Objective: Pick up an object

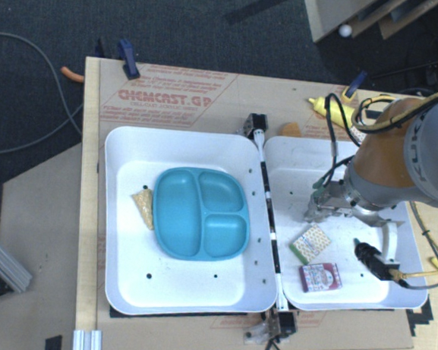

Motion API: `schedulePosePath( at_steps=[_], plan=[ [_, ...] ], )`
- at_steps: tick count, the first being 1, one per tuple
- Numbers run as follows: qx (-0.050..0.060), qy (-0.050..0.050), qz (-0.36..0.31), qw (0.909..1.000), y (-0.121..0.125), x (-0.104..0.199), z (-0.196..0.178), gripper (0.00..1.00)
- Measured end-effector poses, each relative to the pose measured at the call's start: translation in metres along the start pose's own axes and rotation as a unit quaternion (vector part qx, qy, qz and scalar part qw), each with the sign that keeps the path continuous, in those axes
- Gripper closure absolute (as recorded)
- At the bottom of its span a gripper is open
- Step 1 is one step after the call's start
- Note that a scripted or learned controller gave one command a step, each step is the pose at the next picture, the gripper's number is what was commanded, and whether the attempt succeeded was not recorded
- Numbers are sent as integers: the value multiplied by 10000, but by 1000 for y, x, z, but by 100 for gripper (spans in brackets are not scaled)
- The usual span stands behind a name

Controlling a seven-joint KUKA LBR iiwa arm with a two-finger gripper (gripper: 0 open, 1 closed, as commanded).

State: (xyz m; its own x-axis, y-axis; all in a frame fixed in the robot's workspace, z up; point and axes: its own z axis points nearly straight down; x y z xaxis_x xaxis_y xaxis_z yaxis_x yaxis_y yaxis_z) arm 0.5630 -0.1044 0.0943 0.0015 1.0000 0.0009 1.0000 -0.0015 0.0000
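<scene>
On the bench: 2 shallow white bins sit side by side on a wooden board printed with red lettering.
Left bin (120, 261): holds a teal divided plate (200, 212) with 3 compartments, lying flat near the middle; a tan, textured flat piece (145, 206) lies against the plate's left edge, partly tucked beneath it.
Right bin (296, 162): holds 2 small packets in its lower half.
Checkered packet (310, 242): pale with a green edge, tilted, lying flat on the bin floor just below the gripper.
Red packet (320, 277): red and white, flat, just below the checkered packet, apart from it by a thin gap.
Arm (415, 153): grey with an orange band, reaching in from the right over the right bin.
Gripper (321, 210): low over the bin floor, beside the upper edge of the checkered packet; nothing is visibly between its tips.
Jaws: cannot tell whether spread or pressed together from this angle.
Behind the right bin: a yellow object (328, 107) rests on the board.
</scene>
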Motion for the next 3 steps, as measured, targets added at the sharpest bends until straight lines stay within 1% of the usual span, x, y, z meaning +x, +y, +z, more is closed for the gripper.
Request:
schedulePosePath(
  at_steps=[1, 2, 3],
  plan=[
    [2, 1, -1, 10000, 0, 0, 0, 0],
    [12, 1, -3, 10000, -66, 10, 10, 0],
    [-4, -2, 0, 10000, -65, 11, 0, 100]
  ],
)
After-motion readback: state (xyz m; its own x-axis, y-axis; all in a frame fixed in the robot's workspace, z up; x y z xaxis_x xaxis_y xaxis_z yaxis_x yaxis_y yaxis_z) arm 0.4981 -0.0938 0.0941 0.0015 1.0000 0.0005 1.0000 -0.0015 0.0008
